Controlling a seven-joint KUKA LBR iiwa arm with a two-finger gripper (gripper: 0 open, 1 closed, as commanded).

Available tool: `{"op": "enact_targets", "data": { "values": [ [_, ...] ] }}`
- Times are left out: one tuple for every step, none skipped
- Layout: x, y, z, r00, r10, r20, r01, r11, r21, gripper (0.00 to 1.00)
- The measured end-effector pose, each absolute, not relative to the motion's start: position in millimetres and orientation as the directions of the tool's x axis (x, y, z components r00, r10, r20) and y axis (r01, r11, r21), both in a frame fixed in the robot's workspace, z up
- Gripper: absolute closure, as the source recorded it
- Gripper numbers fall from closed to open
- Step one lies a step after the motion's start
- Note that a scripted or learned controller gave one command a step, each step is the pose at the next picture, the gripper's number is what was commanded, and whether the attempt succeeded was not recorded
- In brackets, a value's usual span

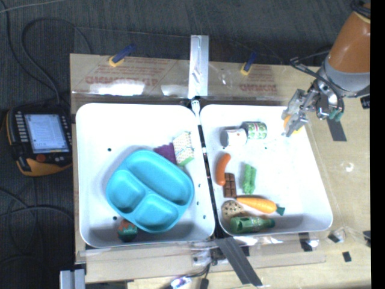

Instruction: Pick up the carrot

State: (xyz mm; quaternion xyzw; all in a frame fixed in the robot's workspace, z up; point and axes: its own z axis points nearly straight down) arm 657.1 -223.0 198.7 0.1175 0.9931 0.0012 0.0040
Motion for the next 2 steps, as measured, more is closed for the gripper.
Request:
{"op": "enact_targets", "data": {
  "values": [
    [663.5,-223,198,-0.990,0.138,-0.006,0.138,0.990,-0.002,1.00],
    [642.2,-156,196,-1.000,-0.022,-0.004,-0.022,1.000,0.000,1.00]
  ]
}}
